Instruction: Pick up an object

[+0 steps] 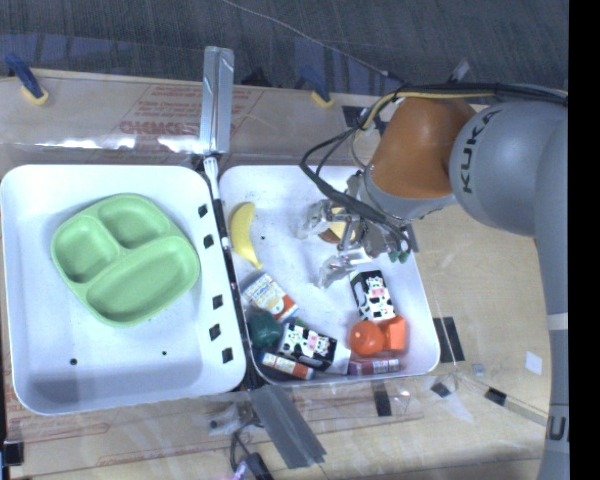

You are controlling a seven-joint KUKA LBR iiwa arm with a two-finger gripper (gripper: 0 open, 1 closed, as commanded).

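Objects fill the right bin (pixel 420 313): banana (pixel 243 232) at its left wall, cow-print box (pixel 373 296) and orange toy (pixel 368 338) near the right corner. The tool (pixel 332 246) hangs mid-bin, fingers spread, holding nothing. A green plate (pixel 125 258) lies in the left bin (pixel 30 298).

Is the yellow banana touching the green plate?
Apart. The camera view shows the banana in the right bin and the green plate in the left bin.

Single fixed camera mounted above the bench (pixel 100 108), looking down at a slant. Both white bins fall within frame: left bin (pixel 20 298) and right bin (pixel 420 318), side by side. Arm (pixel 510 168) enters from the frame's right. Moderate distance.
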